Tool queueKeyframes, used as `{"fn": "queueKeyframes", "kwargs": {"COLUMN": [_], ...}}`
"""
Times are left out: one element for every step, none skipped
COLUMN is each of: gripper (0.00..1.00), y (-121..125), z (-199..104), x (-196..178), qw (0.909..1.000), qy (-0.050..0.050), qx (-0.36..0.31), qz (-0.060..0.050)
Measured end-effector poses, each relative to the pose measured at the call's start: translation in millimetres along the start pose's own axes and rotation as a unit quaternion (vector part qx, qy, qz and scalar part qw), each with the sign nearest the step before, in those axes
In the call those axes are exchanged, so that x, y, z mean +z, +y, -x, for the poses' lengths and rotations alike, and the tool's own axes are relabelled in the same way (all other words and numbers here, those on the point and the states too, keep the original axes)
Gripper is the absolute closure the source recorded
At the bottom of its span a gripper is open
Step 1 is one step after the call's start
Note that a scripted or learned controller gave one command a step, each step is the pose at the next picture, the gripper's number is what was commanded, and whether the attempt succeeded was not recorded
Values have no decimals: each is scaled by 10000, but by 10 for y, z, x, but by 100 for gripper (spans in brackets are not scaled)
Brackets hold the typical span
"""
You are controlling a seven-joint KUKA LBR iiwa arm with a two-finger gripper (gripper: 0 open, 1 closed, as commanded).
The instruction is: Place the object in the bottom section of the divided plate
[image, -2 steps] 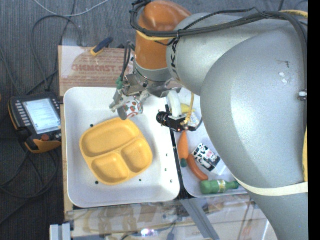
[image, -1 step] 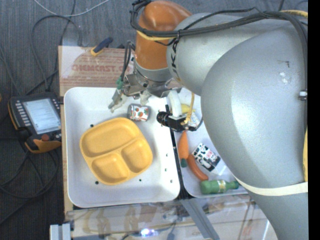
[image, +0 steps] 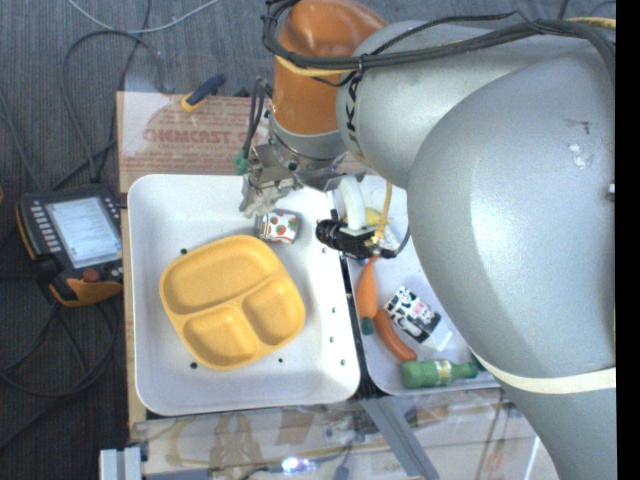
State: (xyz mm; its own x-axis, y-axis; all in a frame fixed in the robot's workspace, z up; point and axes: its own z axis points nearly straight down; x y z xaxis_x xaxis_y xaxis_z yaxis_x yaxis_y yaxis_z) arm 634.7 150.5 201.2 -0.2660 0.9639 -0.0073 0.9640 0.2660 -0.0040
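A yellow divided plate (image: 232, 300) lies in the left white bin (image: 150, 368), with one long section on its upper left and two smaller sections toward the lower right. A small white object with red and green print (image: 279, 228) sits just past the plate's far rim, directly under my gripper (image: 262, 200). The gripper hangs over the bin's far part, its tip right above the object. Whether the object is gripped or resting on the bin floor is hidden from this angle.
The right bin (image: 455, 356) holds an orange carrot (image: 374, 308), a black-and-white patterned item (image: 412, 313) and a green bottle (image: 438, 372). The large grey arm covers most of that bin. A cardboard sheet (image: 185, 140) lies behind the left bin, and a teach pendant (image: 70, 233) lies to its left.
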Motion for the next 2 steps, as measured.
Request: {"fn": "queueKeyframes", "kwargs": {"gripper": [100, 100], "y": [273, 265], "z": [-462, -423], "x": [-1538, -2329], "qw": [9983, 9676], "qy": [20, 18], "qx": [578, 2524], "qz": [17, 6]}}
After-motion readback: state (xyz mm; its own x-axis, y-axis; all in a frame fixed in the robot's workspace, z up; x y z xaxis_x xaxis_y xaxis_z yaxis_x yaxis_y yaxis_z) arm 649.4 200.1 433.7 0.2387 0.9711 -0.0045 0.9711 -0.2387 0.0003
